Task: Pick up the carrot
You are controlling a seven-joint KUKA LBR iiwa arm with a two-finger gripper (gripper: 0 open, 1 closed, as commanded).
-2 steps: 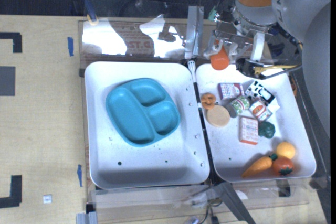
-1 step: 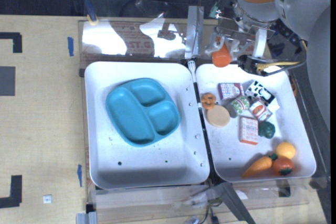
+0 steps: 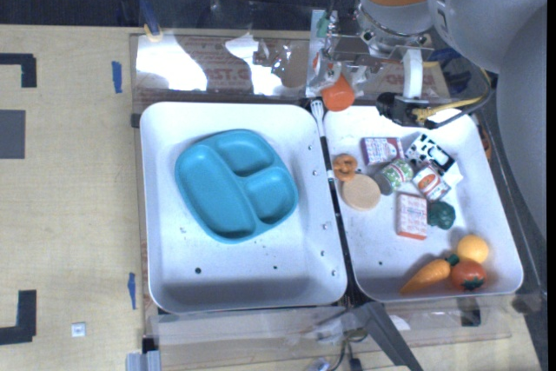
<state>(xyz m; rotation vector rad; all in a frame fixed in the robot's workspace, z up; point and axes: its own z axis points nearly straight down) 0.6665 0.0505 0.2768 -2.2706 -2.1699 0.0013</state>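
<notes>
The carrot (image 3: 427, 274), orange with a green top, lies near the front edge of the right bin (image 3: 499, 274), beside a yellow ball and a red tomato. My gripper (image 3: 337, 91) hangs over the far left corner of that bin, well away from the carrot. It is shut on a small round orange-red object (image 3: 339, 94), which shows between its fingers just above the bin's back rim.
The right bin also holds a tan disc (image 3: 361, 192), a small orange pumpkin-like piece (image 3: 345, 165), several small packets, a black-and-white piece (image 3: 429, 152) and a green item (image 3: 443, 215). A blue divided plate (image 3: 234, 183) lies in the left bin (image 3: 165, 274).
</notes>
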